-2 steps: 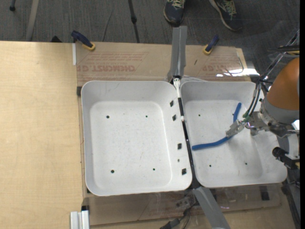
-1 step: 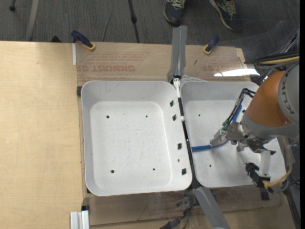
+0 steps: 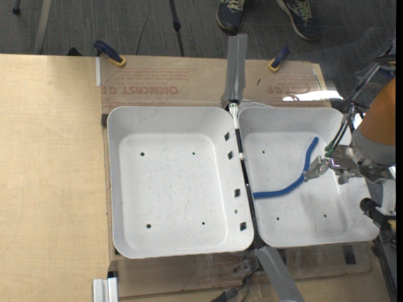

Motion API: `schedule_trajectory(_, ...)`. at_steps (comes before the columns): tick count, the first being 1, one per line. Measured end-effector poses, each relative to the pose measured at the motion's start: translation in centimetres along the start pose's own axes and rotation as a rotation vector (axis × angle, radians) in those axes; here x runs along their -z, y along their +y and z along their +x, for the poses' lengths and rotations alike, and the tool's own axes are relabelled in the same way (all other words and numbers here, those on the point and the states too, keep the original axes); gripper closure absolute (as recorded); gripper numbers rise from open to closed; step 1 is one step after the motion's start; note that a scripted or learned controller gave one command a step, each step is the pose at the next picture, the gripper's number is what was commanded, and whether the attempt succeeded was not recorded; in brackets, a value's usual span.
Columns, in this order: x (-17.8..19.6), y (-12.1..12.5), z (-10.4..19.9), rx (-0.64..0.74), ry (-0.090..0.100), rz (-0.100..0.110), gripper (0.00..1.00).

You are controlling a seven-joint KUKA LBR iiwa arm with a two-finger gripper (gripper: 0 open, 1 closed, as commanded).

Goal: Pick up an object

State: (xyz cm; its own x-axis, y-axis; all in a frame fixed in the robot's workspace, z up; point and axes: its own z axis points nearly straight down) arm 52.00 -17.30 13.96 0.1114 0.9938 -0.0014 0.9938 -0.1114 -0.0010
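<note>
Looking down at the cardboard (image 3: 208, 80) under my bins, I can read red print on it, upside down from here: "CHEMCAST GP", once behind the left bin and again, partly glared out, behind the right one. Two clamps (image 3: 110, 53) with blue handles and yellow tips pin that sheet's far edge.

The right bin (image 3: 327, 115) is my landmark. It is a shallow white plastic tray with rounded corners and a faintly speckled floor dotted with small dark holes. Inside it lies the cord (image 3: 296, 181), a blue, smooth, flexible strand curving from near the bin's left wall across the middle, then bending up toward the far wall.

My gripper (image 3: 318, 167) sits over the right half of that bin, metal and grey, right at the cord's bend. Whether my fingers are spread or pinched I cannot tell; the tips blur into the cord there.

Left of that bin, touching it along a black clipped seam, is the left bin (image 3: 116, 168), same white plastic. Further left is pale wood bench (image 3: 50, 168). Beyond the bin's far side, two shoes (image 3: 233, 8) stand on grey carpet.
</note>
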Motion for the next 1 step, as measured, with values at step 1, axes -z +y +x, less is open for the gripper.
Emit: schedule_trajectory(1,-4.77,-2.37,6.34,0.127,-0.001,-0.001,0.0)
